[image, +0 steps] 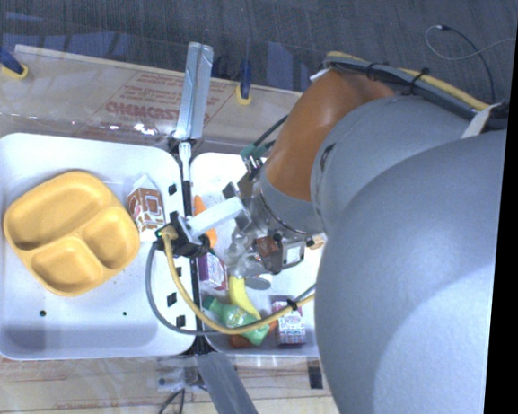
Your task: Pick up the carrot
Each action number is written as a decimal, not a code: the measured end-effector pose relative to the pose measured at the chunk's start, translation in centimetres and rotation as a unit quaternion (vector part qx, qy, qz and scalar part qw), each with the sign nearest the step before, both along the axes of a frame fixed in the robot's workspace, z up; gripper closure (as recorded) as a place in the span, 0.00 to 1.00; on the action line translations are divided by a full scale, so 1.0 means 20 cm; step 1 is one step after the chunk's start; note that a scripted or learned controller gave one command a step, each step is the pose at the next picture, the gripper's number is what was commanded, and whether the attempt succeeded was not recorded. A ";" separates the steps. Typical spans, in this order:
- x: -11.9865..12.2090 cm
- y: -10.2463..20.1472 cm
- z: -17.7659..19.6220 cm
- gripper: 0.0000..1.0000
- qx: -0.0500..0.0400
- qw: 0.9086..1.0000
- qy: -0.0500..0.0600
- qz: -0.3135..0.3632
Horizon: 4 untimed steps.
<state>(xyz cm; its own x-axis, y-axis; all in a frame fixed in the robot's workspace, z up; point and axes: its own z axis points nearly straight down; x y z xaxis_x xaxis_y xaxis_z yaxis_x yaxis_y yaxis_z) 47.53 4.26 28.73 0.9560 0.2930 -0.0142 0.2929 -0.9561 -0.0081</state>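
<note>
Grey and orange, the arm (394,213) fills the right side of my view and reaches down into the right bin (215,172), covering most of it. I see the pincer (247,256) low over that bin's middle, among the clutter, but I cannot tell whether it stands apart or together, and I cannot confirm that anything is between its tips. The carrot (205,222) shows as a short orange piece near the left wall of the right bin, partly hidden by a white part of the wrist hardware and a black fitting; it lies just to the left of the pincer. Below it, toward the near end of the same bin, I note a banana (241,296), a green item (220,313), a small red-orange item (245,340) and a purple packet (290,327), all close together. A yellow hose (180,280) and a black cable (150,293) loop from the wrist across the divide between the bins. In the left bin (14,333) a yellow divided plate (69,230) lies left of centre, and a small brown packet (147,208) rests beside it near the right wall. Both bins sit on the table (91,381).
</note>
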 end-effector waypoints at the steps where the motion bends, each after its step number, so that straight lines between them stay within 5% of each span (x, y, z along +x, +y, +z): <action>1: 0.04 0.22 -0.49 1.00 -0.001 1.000 -0.004 -0.003; 2: 0.01 0.18 0.52 1.00 -0.002 1.000 -0.009 0.013; 3: 0.46 0.38 0.10 1.00 -0.003 1.000 -0.006 -0.023; 4: 0.46 0.39 0.15 1.00 -0.004 1.000 -0.005 -0.020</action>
<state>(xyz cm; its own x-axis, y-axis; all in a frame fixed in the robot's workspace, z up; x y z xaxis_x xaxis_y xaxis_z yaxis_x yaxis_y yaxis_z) 56.68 12.01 31.72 0.9670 0.2547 -0.0072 0.2547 -0.9670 0.0019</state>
